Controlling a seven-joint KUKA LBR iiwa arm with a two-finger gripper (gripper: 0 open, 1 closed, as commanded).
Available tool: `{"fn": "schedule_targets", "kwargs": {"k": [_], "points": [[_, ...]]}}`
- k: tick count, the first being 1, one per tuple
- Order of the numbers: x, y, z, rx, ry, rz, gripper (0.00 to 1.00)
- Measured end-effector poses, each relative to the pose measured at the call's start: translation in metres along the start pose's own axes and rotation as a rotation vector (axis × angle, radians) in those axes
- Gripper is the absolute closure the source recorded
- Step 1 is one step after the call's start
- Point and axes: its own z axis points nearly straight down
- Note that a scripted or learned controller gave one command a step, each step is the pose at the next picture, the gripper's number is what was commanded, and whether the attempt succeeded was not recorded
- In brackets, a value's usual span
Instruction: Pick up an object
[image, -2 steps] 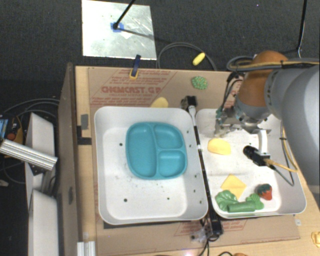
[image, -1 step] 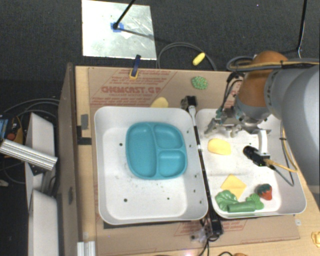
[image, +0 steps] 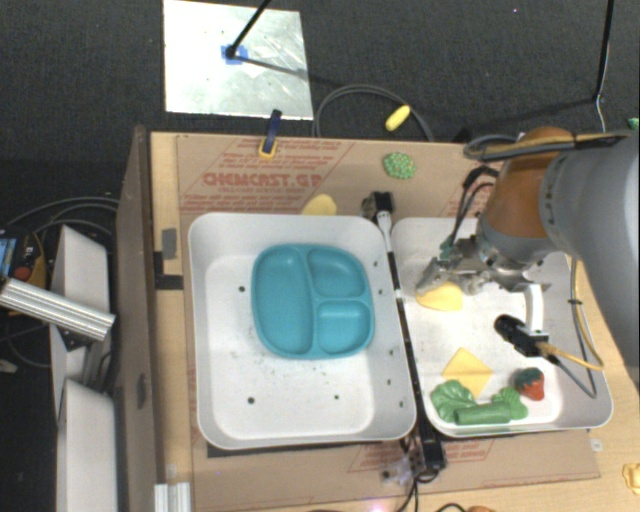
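Yellow rounded piece (image: 440, 297), smooth and pale, lies in the right white bin (image: 425, 340), close to the bin's left wall and in its far half. The gripper (image: 455, 277) is low over the piece's far edge, just above or touching it; the slanted view does not settle which. Whether the gripper is open or closed cannot be told. The grey arm (image: 590, 200), with its orange band (image: 520, 195), reaches in from the right.

In the near part of the same bin lie a yellow wedge (image: 467, 366), a green toy vegetable (image: 478, 405) just in front of the wedge, and a small red and green piece (image: 530, 384) to the right of both.

The left white bin (image: 225, 300) holds a blue divided plate (image: 312, 300), lying flat near its middle.

Both bins rest on a cardboard sheet (image: 250, 180). On it, beyond the bins, sit a yellow piece (image: 320, 206) at the left bin's far rim and a green bumpy disc (image: 399, 165).
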Motion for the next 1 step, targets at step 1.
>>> {"fn": "schedule_targets", "kwargs": {"k": [1], "points": [[-0.0272,0.0057,-0.0015,-0.004,-0.001,0.0,0.0]]}}
